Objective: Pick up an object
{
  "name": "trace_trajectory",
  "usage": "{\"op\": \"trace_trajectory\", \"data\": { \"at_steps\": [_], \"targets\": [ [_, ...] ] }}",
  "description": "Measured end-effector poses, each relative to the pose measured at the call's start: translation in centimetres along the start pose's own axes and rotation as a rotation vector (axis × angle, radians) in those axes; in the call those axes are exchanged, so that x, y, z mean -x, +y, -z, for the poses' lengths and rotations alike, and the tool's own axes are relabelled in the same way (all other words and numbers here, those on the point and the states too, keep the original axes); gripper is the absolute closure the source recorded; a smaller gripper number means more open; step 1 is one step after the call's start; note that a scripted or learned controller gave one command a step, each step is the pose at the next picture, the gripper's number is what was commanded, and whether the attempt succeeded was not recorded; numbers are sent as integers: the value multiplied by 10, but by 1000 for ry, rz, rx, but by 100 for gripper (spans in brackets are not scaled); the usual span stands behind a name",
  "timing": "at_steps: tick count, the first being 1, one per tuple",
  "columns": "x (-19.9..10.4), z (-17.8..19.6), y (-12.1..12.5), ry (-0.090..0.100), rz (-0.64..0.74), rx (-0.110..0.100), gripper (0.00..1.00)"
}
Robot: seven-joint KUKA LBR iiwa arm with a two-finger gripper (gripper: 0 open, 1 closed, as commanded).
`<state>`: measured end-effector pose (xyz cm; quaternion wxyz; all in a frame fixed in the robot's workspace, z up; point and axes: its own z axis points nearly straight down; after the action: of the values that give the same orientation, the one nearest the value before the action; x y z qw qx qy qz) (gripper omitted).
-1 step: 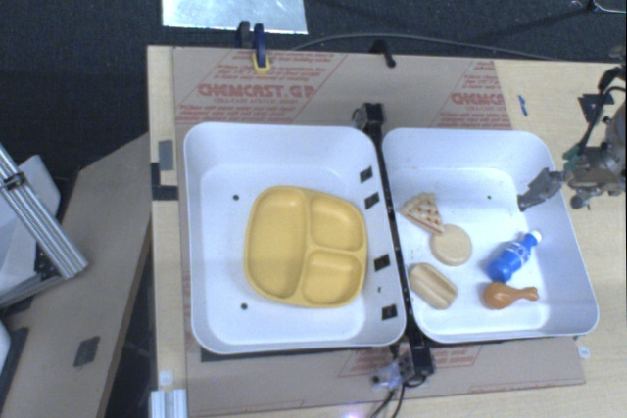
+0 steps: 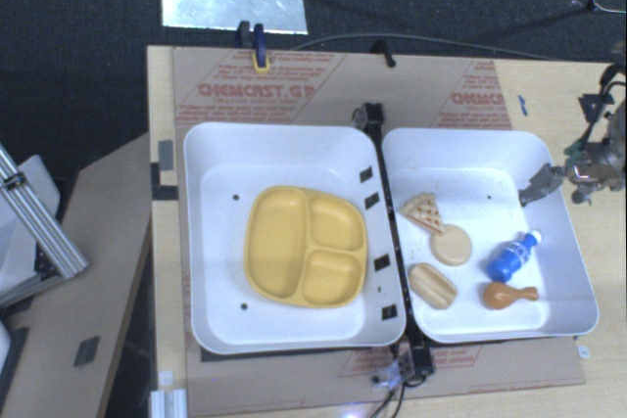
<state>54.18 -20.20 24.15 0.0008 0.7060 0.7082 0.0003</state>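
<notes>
Jaws state unclear, gripper point(image 2: 545, 182) at bin's point(image 2: 460, 144) 3 o'clock rim. We target bottle point(image 2: 512, 257), grip across its body.

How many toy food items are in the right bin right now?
5: a waffle slice at upper left, a round cookie beside it, a hot dog bun below, a blue bottle right, a drumstick lower right. None looks hidden.
</notes>
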Motion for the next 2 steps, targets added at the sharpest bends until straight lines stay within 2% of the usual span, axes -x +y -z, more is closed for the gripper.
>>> {"op": "trace_trajectory", "data": {
  "at_steps": [2],
  "targets": [
    [-8, -118, -1, 2, -2, -4, 0]
  ]
}}
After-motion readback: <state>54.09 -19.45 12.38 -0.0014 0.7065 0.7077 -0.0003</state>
